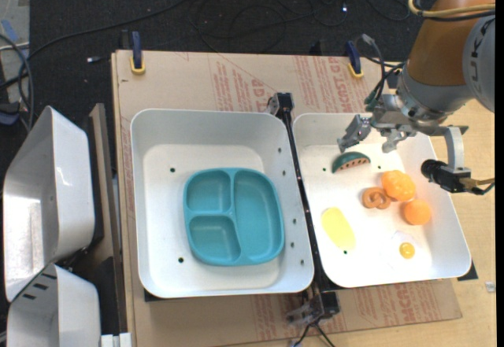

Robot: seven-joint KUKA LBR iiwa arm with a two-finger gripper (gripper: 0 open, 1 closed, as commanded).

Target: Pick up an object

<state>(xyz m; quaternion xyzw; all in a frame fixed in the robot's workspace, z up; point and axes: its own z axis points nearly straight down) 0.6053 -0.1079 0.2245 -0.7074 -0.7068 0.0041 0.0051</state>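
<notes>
Most of the arm (453,38) runs off the right edge, so you just get the orange band and a bit of grey. The gripper (376,135) is kind of a blur of metal bits, and I honestly can't tell how the fingers are set. The watermelon-slice thing (351,162) just below it is too small to say if anything's touching it. Below and to the right of the gripper, the pretzel-looking piece (376,198) sits against an orange ball (398,185), and where they meet is hard to make out. Far to its left, spare white bins (43,196) are cut off by the left edge.
</notes>
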